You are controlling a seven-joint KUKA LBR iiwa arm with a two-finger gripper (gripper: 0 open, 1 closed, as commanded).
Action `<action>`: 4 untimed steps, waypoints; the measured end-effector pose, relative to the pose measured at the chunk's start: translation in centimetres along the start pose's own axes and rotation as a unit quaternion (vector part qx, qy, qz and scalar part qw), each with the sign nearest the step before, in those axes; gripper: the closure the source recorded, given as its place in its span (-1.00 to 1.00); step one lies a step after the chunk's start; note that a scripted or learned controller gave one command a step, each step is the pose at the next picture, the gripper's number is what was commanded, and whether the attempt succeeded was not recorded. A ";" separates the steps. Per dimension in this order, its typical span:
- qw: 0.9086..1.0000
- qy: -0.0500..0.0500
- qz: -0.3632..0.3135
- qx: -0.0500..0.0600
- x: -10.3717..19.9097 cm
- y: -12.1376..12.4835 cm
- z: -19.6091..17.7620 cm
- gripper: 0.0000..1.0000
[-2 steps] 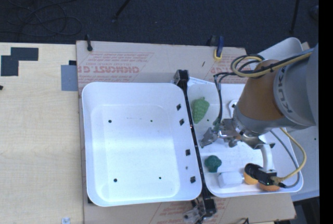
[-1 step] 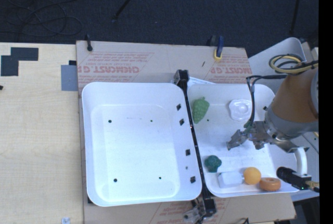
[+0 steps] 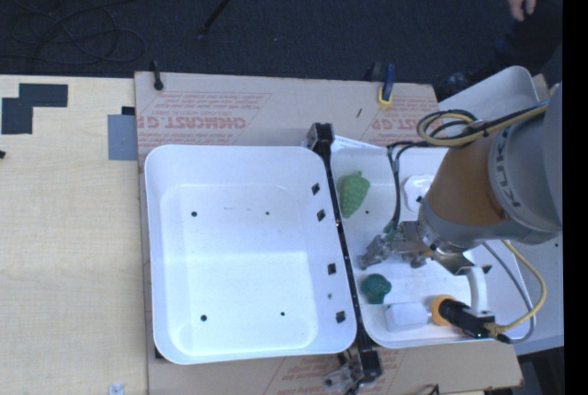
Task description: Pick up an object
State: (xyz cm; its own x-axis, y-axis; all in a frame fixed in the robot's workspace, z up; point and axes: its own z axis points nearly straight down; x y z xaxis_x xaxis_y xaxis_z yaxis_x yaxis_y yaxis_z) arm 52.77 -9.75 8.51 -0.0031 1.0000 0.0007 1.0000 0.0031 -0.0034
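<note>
Presently, a small dark green object [image 3: 375,287] is seen on the floor of the right bin [image 3: 366,223], in its lower left part, close to the edge where the two bins meet. Just above it the gripper [image 3: 375,253] is held, near the object but, as far as can be judged, apart from it. Whether the gripper is released or clenched cannot be told from this slant. A white object [image 3: 404,317] is lying just to the right of the dark green one, near the lower rim of the bin. A light green object [image 3: 353,191] is placed higher in the same bin, apart from the gripper and beside the same shared edge. The grey arm [image 3: 524,173], with its orange band [image 3: 464,191], is extended in from the right, and much of the right bin is covered by it. The left bin [image 3: 184,173] is set against the right one, and small dark dots are seen on its floor. Both bins are borne on a cardboard sheet [image 3: 239,108] with red print, which is laid on the pale bench [image 3: 64,246].
</note>
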 end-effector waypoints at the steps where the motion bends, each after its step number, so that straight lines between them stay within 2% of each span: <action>1: 1.000 0.000 0.004 0.000 -0.3 0.0 -1.3 1.00; 2: 1.000 0.000 0.005 0.000 -0.3 -0.1 -1.3 -1.00; 3: 1.000 0.000 0.006 0.001 -0.4 -0.1 -2.2 1.00; 4: 1.000 0.000 0.008 0.001 -0.4 -0.1 -2.2 -1.00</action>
State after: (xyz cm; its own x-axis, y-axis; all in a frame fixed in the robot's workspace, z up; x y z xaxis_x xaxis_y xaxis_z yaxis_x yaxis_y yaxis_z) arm 52.68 -10.13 10.70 0.0120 0.9999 0.0016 0.9999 -0.0120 -0.0052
